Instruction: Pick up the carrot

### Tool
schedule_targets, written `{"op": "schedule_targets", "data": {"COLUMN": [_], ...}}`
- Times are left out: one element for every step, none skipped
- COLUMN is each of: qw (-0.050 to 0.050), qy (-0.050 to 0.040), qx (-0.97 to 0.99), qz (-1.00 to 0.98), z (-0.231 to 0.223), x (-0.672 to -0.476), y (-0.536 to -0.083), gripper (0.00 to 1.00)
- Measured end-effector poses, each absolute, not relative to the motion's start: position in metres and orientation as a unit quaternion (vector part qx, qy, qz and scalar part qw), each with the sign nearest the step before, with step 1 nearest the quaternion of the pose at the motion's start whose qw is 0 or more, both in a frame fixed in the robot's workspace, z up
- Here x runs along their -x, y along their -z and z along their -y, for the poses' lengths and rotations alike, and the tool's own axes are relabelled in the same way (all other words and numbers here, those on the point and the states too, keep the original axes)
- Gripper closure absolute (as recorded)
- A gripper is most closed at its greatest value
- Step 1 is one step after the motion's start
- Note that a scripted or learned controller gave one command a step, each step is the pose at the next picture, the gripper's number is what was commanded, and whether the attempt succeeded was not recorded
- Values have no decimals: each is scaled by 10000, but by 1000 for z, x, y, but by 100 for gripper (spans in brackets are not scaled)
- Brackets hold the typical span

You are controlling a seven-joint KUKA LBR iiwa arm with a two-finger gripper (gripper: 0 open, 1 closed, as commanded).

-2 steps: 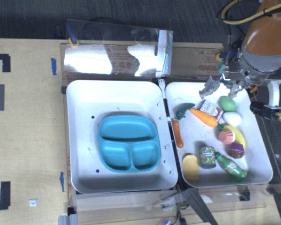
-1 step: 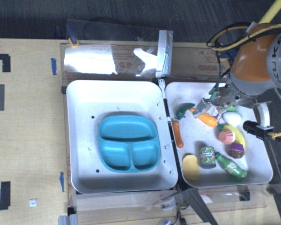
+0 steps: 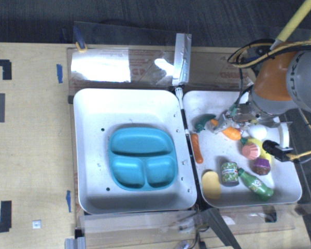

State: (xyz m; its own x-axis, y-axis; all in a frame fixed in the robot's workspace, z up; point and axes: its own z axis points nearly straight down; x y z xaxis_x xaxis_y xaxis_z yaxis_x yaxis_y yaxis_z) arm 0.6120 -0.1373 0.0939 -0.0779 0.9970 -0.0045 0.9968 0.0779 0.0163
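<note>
Carrot [image 3: 231, 134] just beside end effector [image 3: 225, 123]

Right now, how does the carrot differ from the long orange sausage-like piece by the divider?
The carrot is short, tapered and bright orange, lying near the gripper; the sausage-like piece is slimmer, longer, redder, lying along the right bin's left wall. Both rest in that bin.

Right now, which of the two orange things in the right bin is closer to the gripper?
The stubby orange carrot, lying just below the gripper. The other, a long thin orange-red piece, lies apart by the right bin's left wall.
</note>
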Motion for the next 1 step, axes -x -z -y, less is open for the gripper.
{"op": "schedule_targets", "data": {"qw": [139], "qy": [-73], "qx": [-6795], "qz": [-7335], "z": [139], "x": [-616], "y": [-110], "gripper": [100]}}
